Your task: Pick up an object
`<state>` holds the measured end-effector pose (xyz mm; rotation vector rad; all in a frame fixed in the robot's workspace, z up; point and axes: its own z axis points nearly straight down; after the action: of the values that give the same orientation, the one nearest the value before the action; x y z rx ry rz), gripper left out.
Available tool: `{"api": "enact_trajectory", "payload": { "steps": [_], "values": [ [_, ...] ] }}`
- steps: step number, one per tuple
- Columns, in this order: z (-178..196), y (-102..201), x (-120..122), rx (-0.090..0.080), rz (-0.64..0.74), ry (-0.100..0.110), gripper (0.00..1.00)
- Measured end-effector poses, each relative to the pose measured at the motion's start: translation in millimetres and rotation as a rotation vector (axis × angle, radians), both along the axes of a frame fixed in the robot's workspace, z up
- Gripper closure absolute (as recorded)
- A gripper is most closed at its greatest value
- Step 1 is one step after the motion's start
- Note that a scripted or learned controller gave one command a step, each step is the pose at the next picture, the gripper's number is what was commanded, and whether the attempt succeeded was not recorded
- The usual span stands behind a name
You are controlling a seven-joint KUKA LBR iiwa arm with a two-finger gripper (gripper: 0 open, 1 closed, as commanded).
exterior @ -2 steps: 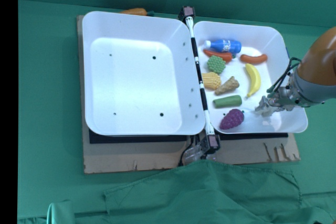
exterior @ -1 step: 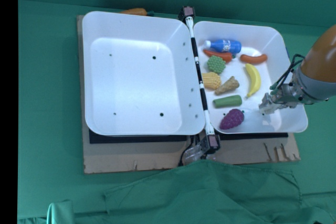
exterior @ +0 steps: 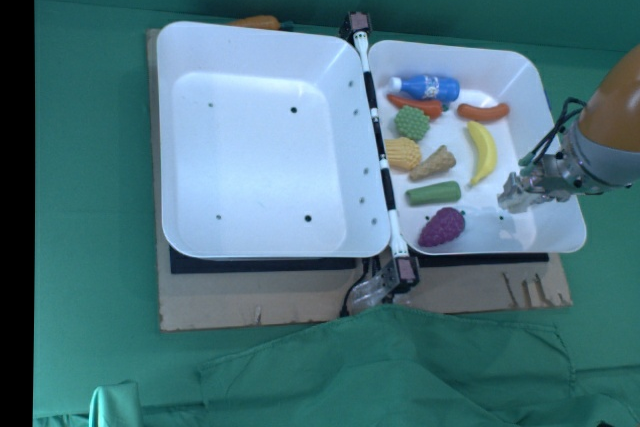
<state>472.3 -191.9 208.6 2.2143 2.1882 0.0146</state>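
Green cloth covers the tabletop (exterior: 90, 165) and the wall behind it, and a sheet of brown cardboard (exterior: 250, 310) lies under 2 white bins. The left bin (exterior: 185, 45) holds nothing to grasp. The right bin (exterior: 525, 75) carries all the toy food: a blue bottle (exterior: 427, 87), a red pepper (exterior: 415, 104), a sausage (exterior: 483, 112), a green lumpy fruit (exterior: 411, 123), a yellow corn piece (exterior: 403, 154), a tan cone (exterior: 433, 163), a banana (exterior: 482, 152), a green cucumber (exterior: 434, 194) and purple grapes (exterior: 442, 227).

The pincer (exterior: 512, 195) hangs over the right side of that bin, near the banana's lower tip and well right of the cucumber. Whether it is released or clenched, I cannot tell; nothing shows between its tips.

To do the pick well, I would choose a piece that lies apart from its neighbours. The banana or the grapes look best, since each has bare bin floor around it. Centre over the piece, straddle its narrow width, descend straight, then close and lift slowly.

The bottle bears a white label, but its writing is too small to read.
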Motion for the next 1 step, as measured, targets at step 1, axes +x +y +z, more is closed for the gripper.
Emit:
{"api": "enact_trajectory", "payload": {
  "steps": [1],
  "values": [
    [11.7,-1.5,0.8,-0.003,-0.004,-0.005,1.00]
  ]
}}
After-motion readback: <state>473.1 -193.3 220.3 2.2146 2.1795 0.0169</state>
